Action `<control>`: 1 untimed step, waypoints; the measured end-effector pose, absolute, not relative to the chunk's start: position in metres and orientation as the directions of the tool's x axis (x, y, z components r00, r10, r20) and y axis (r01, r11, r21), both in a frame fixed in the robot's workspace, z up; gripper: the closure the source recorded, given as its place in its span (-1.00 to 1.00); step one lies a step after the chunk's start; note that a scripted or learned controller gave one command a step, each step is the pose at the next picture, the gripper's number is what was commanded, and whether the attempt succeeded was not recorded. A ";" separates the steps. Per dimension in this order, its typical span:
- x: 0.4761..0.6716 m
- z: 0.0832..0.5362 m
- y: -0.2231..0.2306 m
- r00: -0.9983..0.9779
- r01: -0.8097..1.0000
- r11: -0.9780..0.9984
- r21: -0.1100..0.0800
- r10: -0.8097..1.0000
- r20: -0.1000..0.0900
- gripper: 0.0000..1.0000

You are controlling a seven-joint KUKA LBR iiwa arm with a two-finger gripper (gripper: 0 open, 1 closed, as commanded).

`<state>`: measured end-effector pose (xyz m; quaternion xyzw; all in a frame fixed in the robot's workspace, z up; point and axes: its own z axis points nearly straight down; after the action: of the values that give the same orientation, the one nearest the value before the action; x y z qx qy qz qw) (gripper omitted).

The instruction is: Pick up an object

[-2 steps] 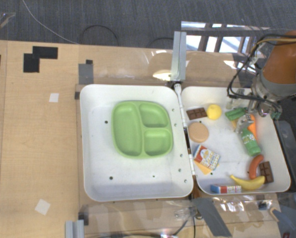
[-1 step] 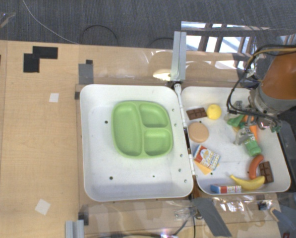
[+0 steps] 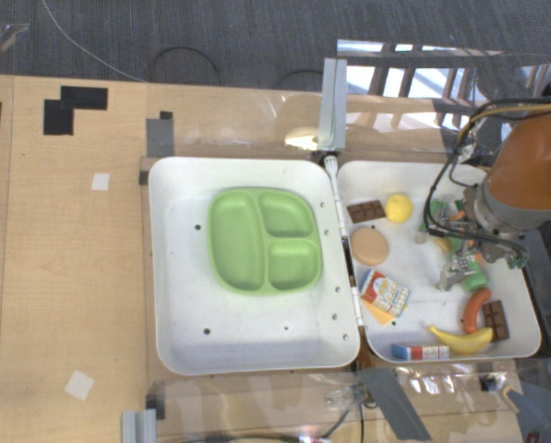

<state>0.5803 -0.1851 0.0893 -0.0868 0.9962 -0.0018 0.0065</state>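
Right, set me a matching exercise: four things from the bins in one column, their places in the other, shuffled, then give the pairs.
Things:
1. green divided plate
2. banana
3. lemon
4. round brown cookie

Places:
A. near front edge of the right bin
B. middle of the left bin
C. right bin, by the wall shared with the left bin
D. back part of the right bin, beside a chocolate bar

Pairs: 1-B, 2-A, 3-D, 4-C

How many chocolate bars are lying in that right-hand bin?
2. One chocolate bar lies near the bin's top left, beside the yellow lemon. The other chocolate bar lies at lower right, next to the banana. The arm may hide more.
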 end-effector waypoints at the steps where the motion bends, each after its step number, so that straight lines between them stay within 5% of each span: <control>1: 0.670 0.088 -0.205 -0.999 -0.051 0.999 0.000 -0.051 -0.002 -1.00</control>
<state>0.6701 -0.2048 0.0876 -0.0258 0.9997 0.0000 0.0011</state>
